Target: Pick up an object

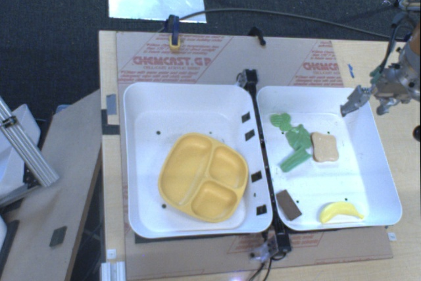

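In the right bin (378, 164) lie a green leafy toy (293, 139), a tan slice of toast (324, 147) just right of it, a brown block (287, 204) at the front left corner, and a yellow banana (340, 212) near the front wall. My gripper (367, 104) hovers over the bin's back right part, above and to the right of the toast, apart from every object. Its two fingers stand apart, open, with nothing between them.
The left bin (141, 141) holds a yellow divided plate (204, 176). A black divider with clips (258, 154) runs between the bins. A cable arcs across the back of the bench (276, 13). A metal rail (26, 145) juts in at the left.
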You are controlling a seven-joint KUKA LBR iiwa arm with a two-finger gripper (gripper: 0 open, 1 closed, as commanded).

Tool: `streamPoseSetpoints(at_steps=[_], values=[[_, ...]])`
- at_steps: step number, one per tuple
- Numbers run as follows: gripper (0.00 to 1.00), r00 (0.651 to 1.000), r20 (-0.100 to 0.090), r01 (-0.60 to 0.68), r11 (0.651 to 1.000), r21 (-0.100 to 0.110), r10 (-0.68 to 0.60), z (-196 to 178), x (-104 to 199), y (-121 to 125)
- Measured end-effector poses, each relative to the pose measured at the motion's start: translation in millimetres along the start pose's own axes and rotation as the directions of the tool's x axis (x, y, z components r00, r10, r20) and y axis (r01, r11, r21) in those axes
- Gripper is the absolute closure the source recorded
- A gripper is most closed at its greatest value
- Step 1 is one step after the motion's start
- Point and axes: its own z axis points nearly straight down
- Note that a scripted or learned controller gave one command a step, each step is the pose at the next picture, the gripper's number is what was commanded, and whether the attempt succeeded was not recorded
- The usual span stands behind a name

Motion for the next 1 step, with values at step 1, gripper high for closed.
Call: streamPoseSetpoints(at_steps=[1], values=[[0.00, 1.000, 0.002, 0.003, 1.000, -0.011, -0.003, -6.9, 0.7, 2.0]])
